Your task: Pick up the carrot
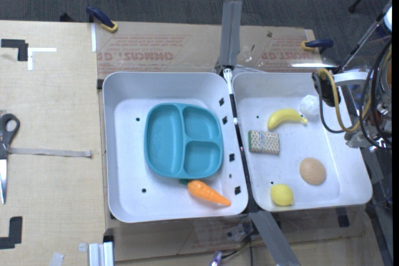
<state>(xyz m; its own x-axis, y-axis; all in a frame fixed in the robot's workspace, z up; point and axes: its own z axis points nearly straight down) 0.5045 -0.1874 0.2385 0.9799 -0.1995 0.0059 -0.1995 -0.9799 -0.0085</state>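
The tapered orange carrot (209,193) lies near the left white bin's (118,134) front edge, just below the teal divided plate (184,140), tip pointing toward the front right corner.

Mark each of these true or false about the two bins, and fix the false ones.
1. The carrot lies in the left bin. True.
2. The carrot rests inside a compartment of the blue divided plate. False: it lies on the bin floor just below the plate's lower edge.
3. The banana is in the right bin. True.
4. The lemon sits in the left bin beside the carrot. False: it is in the right bin, near its lower edge.
5. The brown egg-shaped item lies to the right of the sponge. True.
6. The scissors lie in the right bin. False: they are on the bench at the far left.
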